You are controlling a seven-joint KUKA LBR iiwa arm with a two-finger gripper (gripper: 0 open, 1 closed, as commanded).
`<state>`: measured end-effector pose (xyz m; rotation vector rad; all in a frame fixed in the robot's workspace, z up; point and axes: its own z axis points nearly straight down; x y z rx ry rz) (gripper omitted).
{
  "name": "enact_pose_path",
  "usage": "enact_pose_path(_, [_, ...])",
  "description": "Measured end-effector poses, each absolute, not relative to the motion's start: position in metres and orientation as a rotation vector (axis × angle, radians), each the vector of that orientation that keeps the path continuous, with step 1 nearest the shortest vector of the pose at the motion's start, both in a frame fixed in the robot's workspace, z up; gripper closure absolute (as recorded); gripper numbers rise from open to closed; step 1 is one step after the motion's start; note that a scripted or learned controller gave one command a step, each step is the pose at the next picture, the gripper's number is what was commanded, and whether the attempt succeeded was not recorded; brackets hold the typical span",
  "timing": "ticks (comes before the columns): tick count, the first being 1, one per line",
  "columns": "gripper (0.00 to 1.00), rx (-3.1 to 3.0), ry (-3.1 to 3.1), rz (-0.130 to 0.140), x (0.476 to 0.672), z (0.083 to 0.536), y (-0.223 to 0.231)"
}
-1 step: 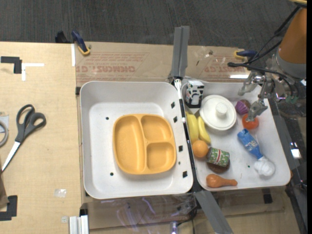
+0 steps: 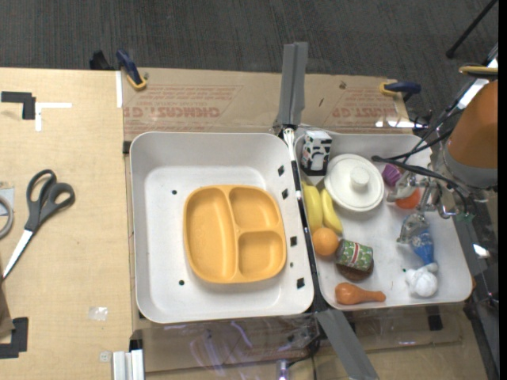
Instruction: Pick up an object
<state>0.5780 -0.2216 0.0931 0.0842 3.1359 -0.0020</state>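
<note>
The jaws point(image 2: 418, 212) hang low over the right bin point(image 2: 388, 279), presumably to grasp; I cannot tell their opening. Beside them lies a white lid point(image 2: 356, 182).

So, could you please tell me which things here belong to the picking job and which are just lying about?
For the job:
- right white bin
- yellow bananas
- orange fruit
- white round lid
- orange pear-shaped toy
- gripper

Lying about:
- black-handled scissors
- yellow divided plate in the left white bin
- blue clamps

Right bin point(image 2: 455, 291) crowded w/ objs; open floor mid-right only.
</note>
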Motion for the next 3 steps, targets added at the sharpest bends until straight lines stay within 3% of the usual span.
enact_pose_path(1, [0.00,0.103,3.137,-0.002,0.548,0.093,-0.221])
enact_pose_path(2, [1.00,0.096,3.132,-0.004,0.550,0.103,-0.220])
enact_pose_path(3, [1.00,0.586,3.081,-0.001,0.572,0.232,-0.168])
